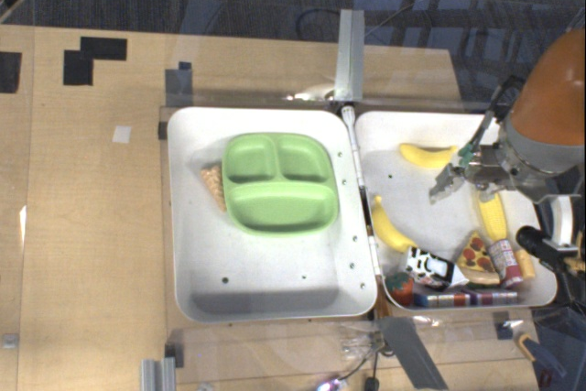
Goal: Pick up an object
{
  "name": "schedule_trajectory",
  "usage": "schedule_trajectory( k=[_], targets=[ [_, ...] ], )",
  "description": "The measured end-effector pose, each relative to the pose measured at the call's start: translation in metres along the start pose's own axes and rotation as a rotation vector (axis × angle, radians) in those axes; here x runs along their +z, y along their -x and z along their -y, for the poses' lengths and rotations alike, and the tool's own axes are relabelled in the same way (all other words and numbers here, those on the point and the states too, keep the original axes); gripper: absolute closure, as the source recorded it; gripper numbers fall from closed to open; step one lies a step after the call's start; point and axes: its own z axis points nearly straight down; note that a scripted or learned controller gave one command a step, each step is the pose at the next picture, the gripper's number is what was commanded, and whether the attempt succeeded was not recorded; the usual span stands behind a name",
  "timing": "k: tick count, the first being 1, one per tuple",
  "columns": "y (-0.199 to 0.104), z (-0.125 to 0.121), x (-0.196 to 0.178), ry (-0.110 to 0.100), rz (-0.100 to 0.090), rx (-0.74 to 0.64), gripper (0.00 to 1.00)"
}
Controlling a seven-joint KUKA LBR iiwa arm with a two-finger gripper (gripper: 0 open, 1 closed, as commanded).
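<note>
Hand (pixel 446 188) hangs over the right bin (pixel 403 129); I see its thin dark fingers slightly apart, gripping nothing. At its eleven o'clock, just beside, lies a curved yellow banana (pixel 425 157). A smooth green divided plate (pixel 277 181) sits in the left bin (pixel 192 224).

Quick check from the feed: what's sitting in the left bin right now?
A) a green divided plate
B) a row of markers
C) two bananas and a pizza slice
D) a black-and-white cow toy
A: the green divided plate lies in the left bin, with a tan, grainy item tucked at its left edge; the bananas are in the right bin.
</note>
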Motion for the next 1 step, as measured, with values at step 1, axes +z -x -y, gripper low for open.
schedule_trajectory(
  k=[1],
  targets=[
    [0.014,-0.0554,0.0719,0.0,0.001,-0.044,0.0]
  ],
)
